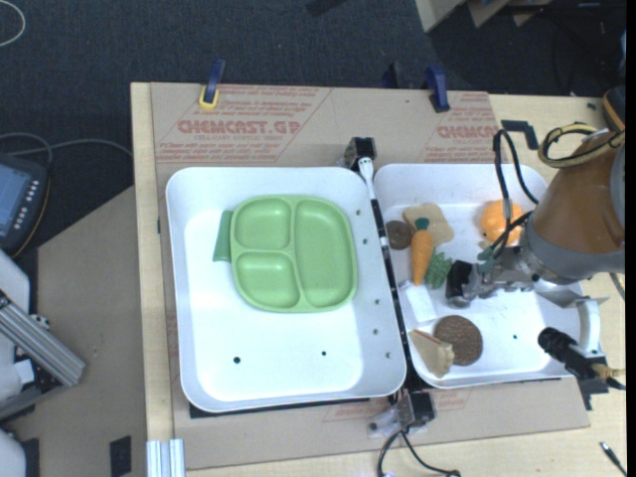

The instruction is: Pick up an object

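Note:
The right bin (517, 361) holds several toy foods. An orange carrot (422, 254) lies upright in the picture, with a tan bread slice (431, 220) and a small brown round piece (398, 234) beside its top. A dark green piece (438, 269) sits just right of the carrot. An orange fruit (494, 218) lies at the back right, partly behind the arm. A brown round cookie (460, 337) and a tan wedge (432, 350) rest near the front wall. My gripper (460, 280) hangs low over the bin's middle, just right of the green piece.
The left bin (199, 346) carries a green divided plate (293, 252). The grey arm with its orange band (581, 217) covers the right bin's right side. Black cables (517, 157) loop above the arm. A white slip (421, 306) lies by the divider wall.

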